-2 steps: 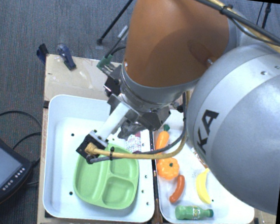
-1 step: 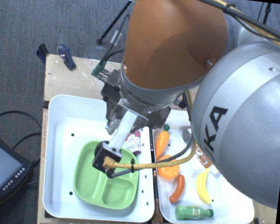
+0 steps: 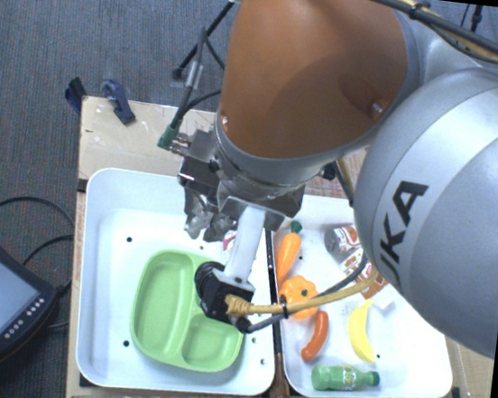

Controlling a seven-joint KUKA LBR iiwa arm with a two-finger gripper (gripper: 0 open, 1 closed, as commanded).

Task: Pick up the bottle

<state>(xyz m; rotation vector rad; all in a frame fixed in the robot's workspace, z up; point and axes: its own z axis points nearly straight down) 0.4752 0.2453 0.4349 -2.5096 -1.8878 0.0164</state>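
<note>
Bottle (image 3: 346,377), green, lies on its side in the neighbouring bin (image 3: 411,351), well apart from the gripper (image 3: 208,225), which hangs beside a green divided plate (image 3: 161,314). How wide the gripper stands cannot be told; the pickup is not yet begun.

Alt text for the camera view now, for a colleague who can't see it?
The gripper hangs over the left bin, above a green divided plate. The green bottle lies on its side at the front of the right bin, a banana and carrot behind it.
</note>
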